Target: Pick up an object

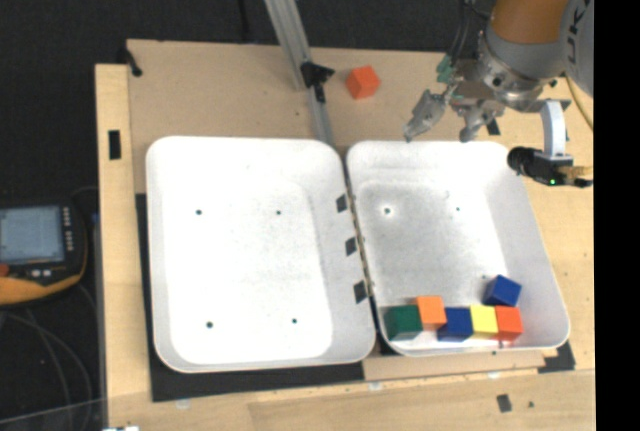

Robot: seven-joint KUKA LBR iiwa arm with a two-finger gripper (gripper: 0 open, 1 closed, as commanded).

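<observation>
Several small cubes sit along the near edge of the right bin (520,219): a green cube (403,322), an orange cube (431,310), a blue cube (455,322), a yellow cube (484,320) and an orange-red cube (509,322), with another blue cube (502,291) just behind them. One more orange cube (362,82) lies on the bench beyond the bins. My gripper (443,126) hangs above the far edge of the right bin, open, with nothing between its fingers, well away from the cubes.
The left bin (170,249) lies beside the right one. A slanted metal pole (285,9) rises from between the bins at the back. A handheld device (35,244) sits off the bench at the left.
</observation>
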